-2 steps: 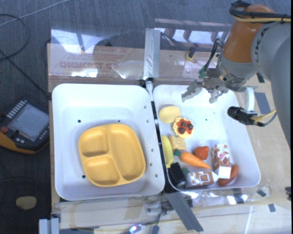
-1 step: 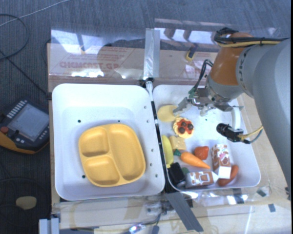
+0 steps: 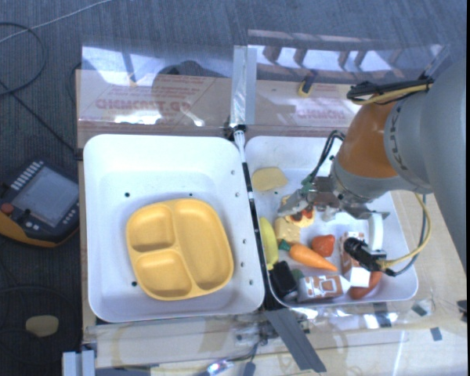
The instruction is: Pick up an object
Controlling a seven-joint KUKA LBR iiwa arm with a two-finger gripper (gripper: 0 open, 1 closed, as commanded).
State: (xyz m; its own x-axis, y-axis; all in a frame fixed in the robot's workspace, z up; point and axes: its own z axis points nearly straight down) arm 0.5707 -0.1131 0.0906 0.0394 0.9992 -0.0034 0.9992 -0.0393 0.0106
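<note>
Lying on the dark carpet at far left, a handheld controller (image 3: 33, 202) is trailing cables, out of the arm's way. Inside the left bin (image 3: 102, 163) a yellow divided plate (image 3: 178, 247) is sitting alone. Toy food, including a carrot (image 3: 313, 256), is crowding the right bin (image 3: 403, 284), where the gripper (image 3: 317, 200) is hanging low; whether it is grasping anything I cannot tell

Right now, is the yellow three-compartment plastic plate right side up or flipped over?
Right side up: the yellow three-compartment plastic plate lies flat in the left white bin, its recessed sections facing upward.
</note>
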